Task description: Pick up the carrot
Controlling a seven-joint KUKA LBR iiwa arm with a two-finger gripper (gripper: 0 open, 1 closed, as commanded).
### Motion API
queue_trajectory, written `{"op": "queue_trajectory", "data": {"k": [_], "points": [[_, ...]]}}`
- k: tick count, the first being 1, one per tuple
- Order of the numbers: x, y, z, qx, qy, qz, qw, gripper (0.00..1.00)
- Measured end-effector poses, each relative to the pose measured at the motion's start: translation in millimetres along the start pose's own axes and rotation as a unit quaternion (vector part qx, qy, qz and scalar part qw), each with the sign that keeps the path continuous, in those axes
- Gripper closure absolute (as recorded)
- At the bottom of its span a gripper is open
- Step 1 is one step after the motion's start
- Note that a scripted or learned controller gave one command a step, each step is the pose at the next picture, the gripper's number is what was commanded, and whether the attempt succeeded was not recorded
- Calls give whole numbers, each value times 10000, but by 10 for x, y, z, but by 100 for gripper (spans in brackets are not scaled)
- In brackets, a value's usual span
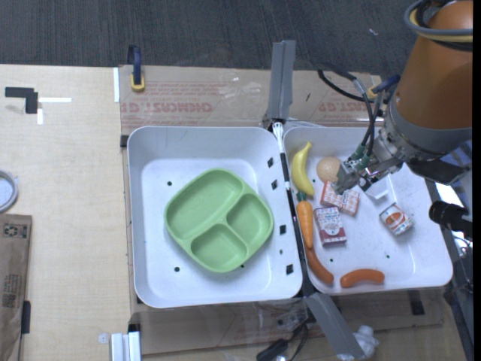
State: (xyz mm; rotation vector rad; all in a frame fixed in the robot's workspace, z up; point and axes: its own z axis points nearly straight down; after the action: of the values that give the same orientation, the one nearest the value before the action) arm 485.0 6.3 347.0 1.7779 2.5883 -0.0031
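Right bin [421,280]: shallow, white, holding the loose items listed below.

- Carrot [304,222]: orange, slim, lying lengthwise against the bin's left wall, roughly midway between far and near. Untouched; nothing grips it.
- Banana [301,168]: yellow, curved, just beyond the carrot on the far side, also along the left wall.
- Sausage [319,266]: orange-red, near side of the carrot, its end close to the carrot's near tip.
- Second sausage [362,278]: lying crosswise along the near wall, right of the first.
- Small carton [329,226]: red and white, just right of the carrot.
- Second carton [339,199]: similar print, farther back, partly under the gripper.
- Pale round item [328,168]: right of the banana; kind unclear.
- Small can [395,219]: towards the right side of the bin.

Left bin [143,224]: white, holding a green divided plate [218,220] with three compartments, nothing in them.

Gripper [349,180]: hangs over the far middle of the right bin, above the second carton and beside the pale round item, well to the right of the carrot. Whether it is open or closed cannot be made out; nothing can be seen held in it.

Progress: the pick is not done. The carrot rests on the bin floor. Remaining, by judgement: shift left and nearer, descend over the carrot, close, lift. The wall and carton crowding it may hamper the grasp.
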Motion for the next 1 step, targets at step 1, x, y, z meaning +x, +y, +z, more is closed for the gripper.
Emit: {"op": "queue_trajectory", "data": {"k": [1], "points": [[-537,-218,1472,7,15,-613,9981,100]]}}
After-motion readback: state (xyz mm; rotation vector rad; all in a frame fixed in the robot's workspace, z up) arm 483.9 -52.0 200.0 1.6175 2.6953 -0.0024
